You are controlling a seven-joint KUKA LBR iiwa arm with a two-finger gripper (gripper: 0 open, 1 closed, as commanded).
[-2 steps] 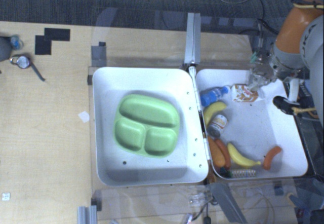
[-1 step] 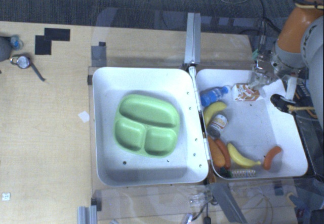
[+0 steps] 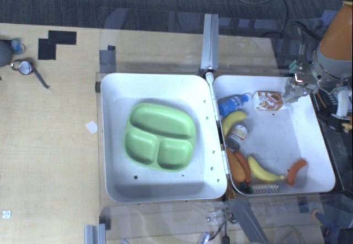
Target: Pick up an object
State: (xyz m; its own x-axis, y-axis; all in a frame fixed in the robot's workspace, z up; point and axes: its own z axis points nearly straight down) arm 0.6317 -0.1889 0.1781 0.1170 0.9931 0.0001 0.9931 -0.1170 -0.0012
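camera view: two white bins are seen side by side on the bench. the left bin [image 3: 110, 143] is occupied by a green divided tray [image 3: 160, 136], lying flat near its middle. the right bin [image 3: 309, 143] holds the loose things: a blue bottle [image 3: 233, 104] at its upper left, a small red-and-white packet [image 3: 268, 101] just beside it, a banana [image 3: 233, 120] below the bottle, a small can [image 3: 237, 136] touching that banana, a carrot [image 3: 239, 166] along the left wall, a second banana [image 3: 263, 171] near the lower edge, and a sausage [image 3: 297, 170] at the lower right.

the gripper [image 3: 292, 93] is placed at the upper right corner of the right bin, just beside the packet. whether its fingers are open or closed cannot be told; nothing is seen between them.

by this evidence nothing has been picked up: every object is resting in the bin. choosing, grasping and lifting are judged to be left. the packet is the nearest candidate.
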